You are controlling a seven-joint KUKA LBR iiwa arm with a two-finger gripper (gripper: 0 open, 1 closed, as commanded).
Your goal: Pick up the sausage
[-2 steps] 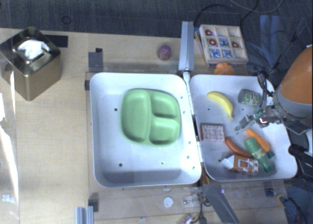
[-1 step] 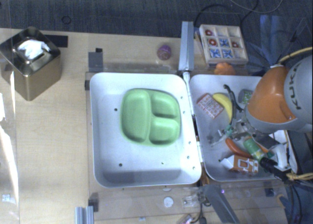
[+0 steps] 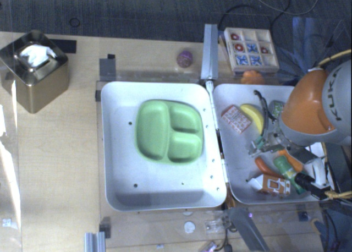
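At lower right, we cannot tell our gripper's (image 3: 263,144) state; we should centre over the orange sausage (image 3: 266,165), clear of the banana (image 3: 254,118).

A green divided plate (image 3: 168,131) sits near the middle of the left white bin (image 3: 118,190). To the right of that plate, in the neighbouring bin (image 3: 239,193), lie a banana (image 3: 253,117) and a small red-and-white packet (image 3: 236,119). Beyond the plate, a purple ball (image 3: 185,58) and a tic-tac-toe board (image 3: 250,50) rest on the desk (image 3: 60,163); far left stands a tissue box (image 3: 34,75).
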